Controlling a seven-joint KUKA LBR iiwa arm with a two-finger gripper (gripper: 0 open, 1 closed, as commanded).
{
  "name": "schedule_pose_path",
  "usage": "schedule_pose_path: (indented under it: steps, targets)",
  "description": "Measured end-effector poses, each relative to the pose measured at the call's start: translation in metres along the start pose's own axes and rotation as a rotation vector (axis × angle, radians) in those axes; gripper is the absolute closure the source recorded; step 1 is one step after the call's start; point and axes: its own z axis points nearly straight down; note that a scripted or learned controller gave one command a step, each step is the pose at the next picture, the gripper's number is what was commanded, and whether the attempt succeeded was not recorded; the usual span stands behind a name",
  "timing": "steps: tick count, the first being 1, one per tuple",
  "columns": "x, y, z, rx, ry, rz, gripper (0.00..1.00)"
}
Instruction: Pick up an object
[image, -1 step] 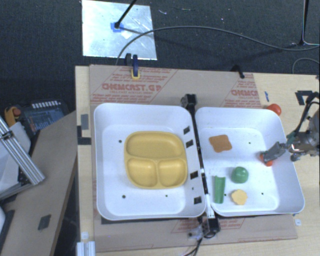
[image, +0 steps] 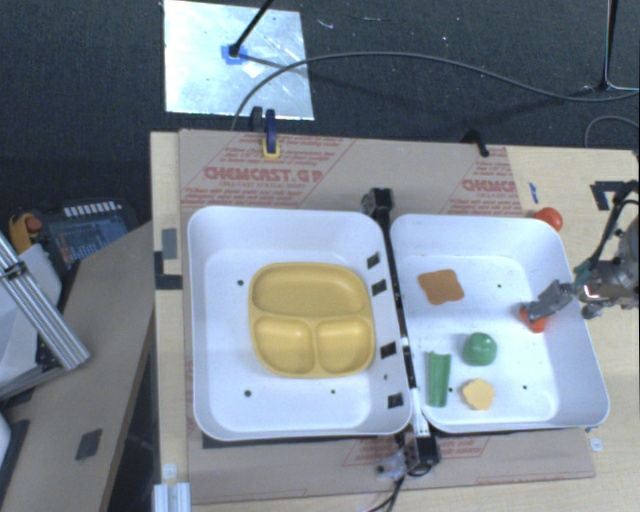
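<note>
1. Fingers of the gripper (image: 543, 306) sit low at the right edge of the right bin (image: 500, 235); whether they are spread or pressed together cannot be told at this size.
2. Just below the fingertips lies a small orange-red piece (image: 535, 321), touching or nearly touching them; it cannot be told whether it is pinched.
3. Inside the right bin, a flat brown square (image: 440, 286) lies near the left wall.
4. Toward the front, a green ball (image: 480, 348) sits above a small yellow lump (image: 478, 394).
5. Left of those two, a green stick (image: 438, 378) lies lengthwise near the divide between the bins.
6. In the left bin (image: 215, 250) rests a yellow tray (image: 305, 318) with three compartments.
7. Outside the right bin's far right corner lies an orange ball (image: 547, 217) on the bench (image: 340, 160).
</note>
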Motion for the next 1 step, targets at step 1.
schedule_pose_path:
  steps: [1]
  targets:
    - [0.0080, -0.0003, 0.0449, 0.003, 0.002, 0.002, 0.00]
